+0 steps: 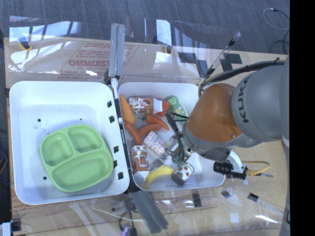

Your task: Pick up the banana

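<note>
Down in the right bin (pixel 206 183), the gripper (pixel 176 154) hangs low among the clutter, just above and to the right of the banana (pixel 158 174); whether it is open or closed cannot be told, and nothing is seen held. The banana lies near the bin's front edge, curved, beside a small carton (pixel 140 158) and a small spotted toy (pixel 184 171). Further back sit a carrot (pixel 127 111), red peppers (pixel 150 127) and another carton (pixel 144 104). The left bin (pixel 29 95) holds a green divided plate (pixel 76 157). The grey arm (pixel 246 109) with its orange band comes in from the right
</note>
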`<control>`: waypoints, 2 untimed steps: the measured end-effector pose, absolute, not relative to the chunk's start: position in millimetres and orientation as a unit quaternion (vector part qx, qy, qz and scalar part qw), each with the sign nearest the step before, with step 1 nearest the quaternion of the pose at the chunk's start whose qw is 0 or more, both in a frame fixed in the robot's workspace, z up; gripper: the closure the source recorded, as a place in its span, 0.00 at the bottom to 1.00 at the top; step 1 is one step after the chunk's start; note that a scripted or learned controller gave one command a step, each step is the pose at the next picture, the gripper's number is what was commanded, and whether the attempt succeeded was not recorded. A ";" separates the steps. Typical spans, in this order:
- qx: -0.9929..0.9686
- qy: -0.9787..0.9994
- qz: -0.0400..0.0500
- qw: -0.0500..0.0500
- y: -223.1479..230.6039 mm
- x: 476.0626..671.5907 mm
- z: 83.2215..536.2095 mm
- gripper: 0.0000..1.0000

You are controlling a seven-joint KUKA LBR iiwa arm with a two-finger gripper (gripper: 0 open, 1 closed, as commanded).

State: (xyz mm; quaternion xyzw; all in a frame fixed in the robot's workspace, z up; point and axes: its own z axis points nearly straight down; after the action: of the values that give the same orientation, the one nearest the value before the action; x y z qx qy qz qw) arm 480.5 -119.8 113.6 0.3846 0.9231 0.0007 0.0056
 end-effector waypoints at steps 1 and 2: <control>0.114 0.993 -0.001 0.011 -119.6 484.2 100.0 0.00; 0.112 0.994 0.000 0.008 -119.0 484.2 107.2 1.00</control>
State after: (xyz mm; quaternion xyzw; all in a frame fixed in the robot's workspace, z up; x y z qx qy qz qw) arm 484.2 -119.0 107.2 0.1119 0.9937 -0.0002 0.0083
